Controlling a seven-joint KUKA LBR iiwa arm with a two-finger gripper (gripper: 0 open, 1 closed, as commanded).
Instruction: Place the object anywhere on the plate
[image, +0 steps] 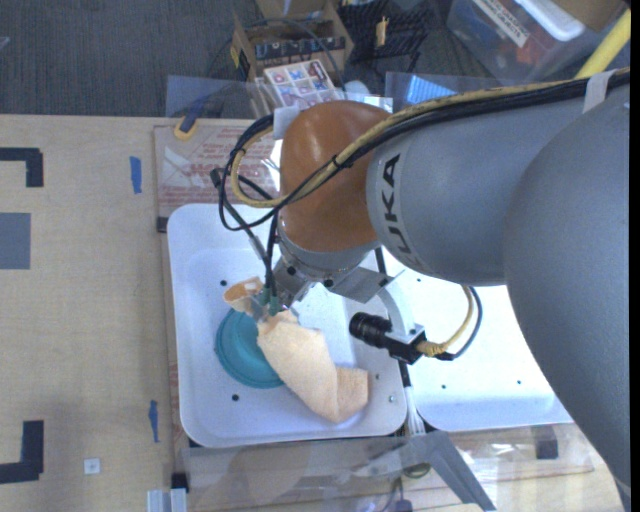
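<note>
Camera view | gripper (268, 303) low in left bin (190, 300), at top corner of cloth (310, 370) | finger opening and grasp: cannot tell | cloth overlaps right side of teal plate (240, 350) | step judged: placing | next: confirm cloth rests on plate, then release and lift clear

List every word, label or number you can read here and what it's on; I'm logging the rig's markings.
"UKA": on the grey arm, the visible end of the brand lettering; the first letter is hidden behind the orange band.
Colourful card behind the bins: print too small to read.
Reddish sheet at the bin's far edge: marks too blurred to read.
Plate, cloth and bins: no text.
</note>
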